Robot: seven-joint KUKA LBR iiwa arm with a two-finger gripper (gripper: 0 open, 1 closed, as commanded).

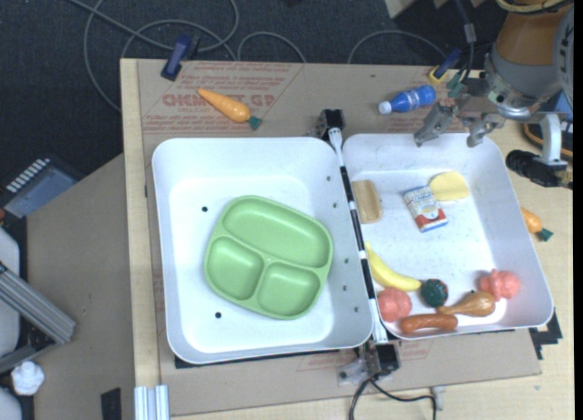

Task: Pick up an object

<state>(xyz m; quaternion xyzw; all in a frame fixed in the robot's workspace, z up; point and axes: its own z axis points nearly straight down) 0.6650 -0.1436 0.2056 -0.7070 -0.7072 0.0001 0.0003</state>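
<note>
the right bin [510, 190] holds a bunch of small toys. a little red and white box [425, 208] lies near the middle of it, touching a pale yellow round thing [450, 187] just behind it. a tan block [366, 200] sits by the bin's left wall. along the front of the bin lie a banana [390, 271], a pink ball [394, 302], a dark green ball [434, 291], a hot dog [428, 322], a brown drumstick [472, 303] and a pink lumpy toy [498, 284]. the gripper [450, 128] hangs over the back rim of this bin, up and away from all the toys. its two fingers are spread wide apart and there is nothing between them. the box and the yellow thing are the closest toys to it, a little way toward the front of the bin from the fingers. a blue and white bottle [407, 100] lies on the bench just behind the bin, to the left of the gripper. the left bin [182, 172] has a green tray [267, 256] with three parts in it. a toy carrot [228, 106] lies on the bench behind the left bin.
</note>
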